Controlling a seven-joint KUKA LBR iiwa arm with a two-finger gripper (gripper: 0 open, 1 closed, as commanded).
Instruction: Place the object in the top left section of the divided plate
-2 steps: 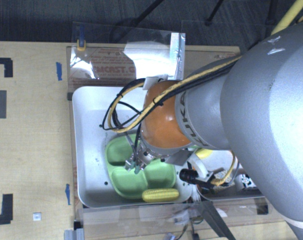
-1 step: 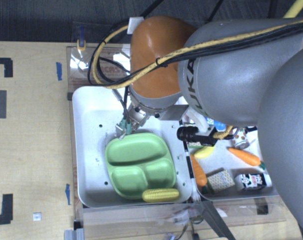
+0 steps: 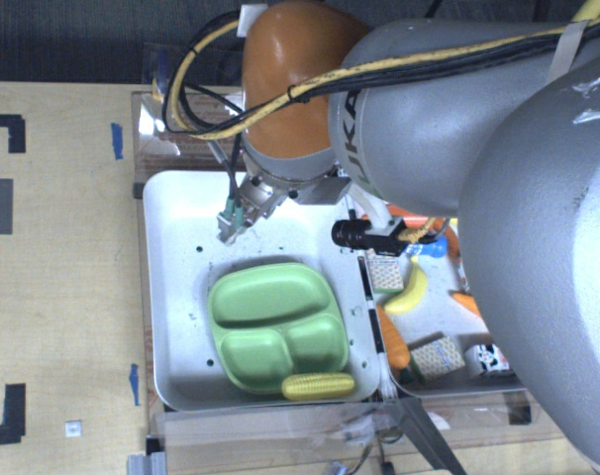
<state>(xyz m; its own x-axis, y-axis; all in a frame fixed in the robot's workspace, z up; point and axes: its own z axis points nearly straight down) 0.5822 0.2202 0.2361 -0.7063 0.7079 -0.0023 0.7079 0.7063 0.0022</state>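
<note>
Corn point(image 3: 318, 385) lay on the green divided plate's point(image 3: 243, 301) lower rim, frame bottom centre; the gripper point(image 3: 230, 225), grip unreadable, needed lowering squarely over it.

A pale wooden bench top point(image 3: 62, 265) fills the left, its grain running across; black square markings point(image 3: 5, 134) sit near its left edge, well apart from the fingers, and short blue tape strips point(image 3: 116, 140) lie closer — beside the bin wall. Beyond the bench, along the top, the background point(image 3: 82, 18) is dark; light glares on a shiny patch point(image 3: 151, 122) at the bench's far corner.
</note>
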